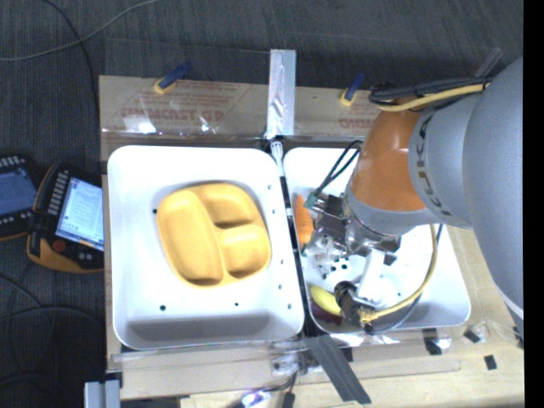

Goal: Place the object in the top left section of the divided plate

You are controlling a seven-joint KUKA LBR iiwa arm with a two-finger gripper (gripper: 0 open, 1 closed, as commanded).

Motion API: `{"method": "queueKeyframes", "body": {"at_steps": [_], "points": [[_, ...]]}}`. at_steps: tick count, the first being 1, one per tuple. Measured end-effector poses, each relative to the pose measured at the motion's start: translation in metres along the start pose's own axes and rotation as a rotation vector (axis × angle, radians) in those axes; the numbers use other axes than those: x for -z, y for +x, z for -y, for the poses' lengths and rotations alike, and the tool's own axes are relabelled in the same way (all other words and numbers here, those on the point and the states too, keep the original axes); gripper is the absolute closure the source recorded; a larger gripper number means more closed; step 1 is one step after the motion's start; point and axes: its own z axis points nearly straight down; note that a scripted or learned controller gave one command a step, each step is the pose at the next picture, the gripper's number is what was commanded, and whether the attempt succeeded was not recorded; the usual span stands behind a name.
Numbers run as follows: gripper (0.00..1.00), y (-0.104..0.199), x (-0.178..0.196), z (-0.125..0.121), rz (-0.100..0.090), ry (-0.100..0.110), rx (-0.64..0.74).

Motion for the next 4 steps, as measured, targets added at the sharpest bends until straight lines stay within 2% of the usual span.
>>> {"method": "queueKeyframes", "body": {"at_steps": [1,2,3,4], "points": [[1.00,0.049,0.023,-0.005,0.002,-0.002,-0.058],[1.00,0.048,0.008,-0.041,0.004,-0.002,-0.368],[1.00,-0.017,-0.003,-0.009,0.004,-0.001,-0.581],[1.00,0.044,0.136,-0.053,0.003,-0.006,-0.491]]}}
